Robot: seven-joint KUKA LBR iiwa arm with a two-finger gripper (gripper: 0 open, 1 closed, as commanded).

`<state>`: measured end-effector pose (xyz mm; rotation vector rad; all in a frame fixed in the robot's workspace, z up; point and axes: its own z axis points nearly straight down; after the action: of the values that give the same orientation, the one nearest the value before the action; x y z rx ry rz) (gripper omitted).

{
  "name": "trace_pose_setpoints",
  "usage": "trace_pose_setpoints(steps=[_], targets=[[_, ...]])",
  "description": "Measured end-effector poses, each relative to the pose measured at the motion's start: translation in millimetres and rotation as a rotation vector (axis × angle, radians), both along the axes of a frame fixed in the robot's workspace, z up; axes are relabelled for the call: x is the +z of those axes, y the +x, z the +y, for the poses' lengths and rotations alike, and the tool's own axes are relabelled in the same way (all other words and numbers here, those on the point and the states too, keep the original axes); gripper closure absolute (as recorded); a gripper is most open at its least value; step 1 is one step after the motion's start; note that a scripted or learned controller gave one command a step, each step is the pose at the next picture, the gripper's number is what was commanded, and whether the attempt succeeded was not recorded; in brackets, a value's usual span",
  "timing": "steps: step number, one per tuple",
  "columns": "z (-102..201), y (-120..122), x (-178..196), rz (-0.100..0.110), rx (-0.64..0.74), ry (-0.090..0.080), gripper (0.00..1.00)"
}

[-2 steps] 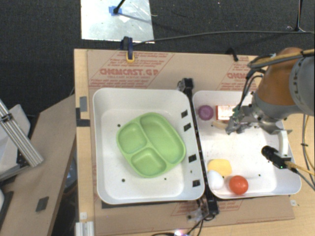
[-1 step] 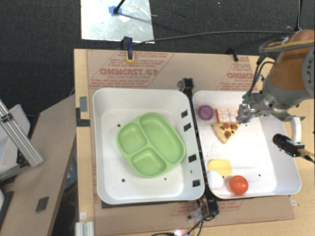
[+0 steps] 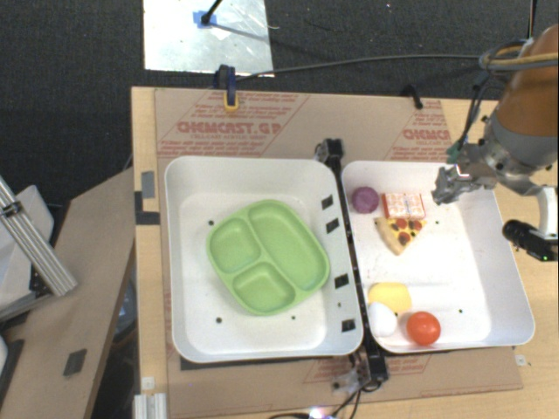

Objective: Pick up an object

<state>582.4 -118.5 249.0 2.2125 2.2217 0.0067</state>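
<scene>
Nearest the camera, well below and left of my pincer (image 3: 444,188), a red tomato-like ball (image 3: 424,327) sits against the front wall of the right bin (image 3: 498,260), with a white egg shape (image 3: 382,319) touching a yellow lump (image 3: 390,296) just beside it. From this angle I cannot tell whether the pincer is wide or narrow; it hangs over the far side of that bin, with nothing visibly between its tips. Closest to it, just to its left, lies a small red-and-white box (image 3: 403,204), and touching the box's near edge is a pizza-slice toy (image 3: 398,232); a purple ball (image 3: 365,200) rests further left, by the divider. I judge all of these to be light, stiff plastic play food, smooth and likely to skid. The box looks like my best target: flat sides, so I would close across its short width. The slice butting against it could get nudged or pinched along with it, and the round pieces would probably roll away from a glancing touch. Far to the left, the other bin (image 3: 188,234) holds a green divided plate (image 3: 266,256), well clear of my work on the bench (image 3: 288,125).
</scene>
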Motion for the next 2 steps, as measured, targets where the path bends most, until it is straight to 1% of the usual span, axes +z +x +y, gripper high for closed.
trace_pose_setpoints(steps=[1, 2], targets=[[42.7, 5.3, -4.4, 0.004, 0.004, 0.002, 1.00], [96.8, 6.7, -0.7, 0.006, 0.005, 0.003, 1.00]])
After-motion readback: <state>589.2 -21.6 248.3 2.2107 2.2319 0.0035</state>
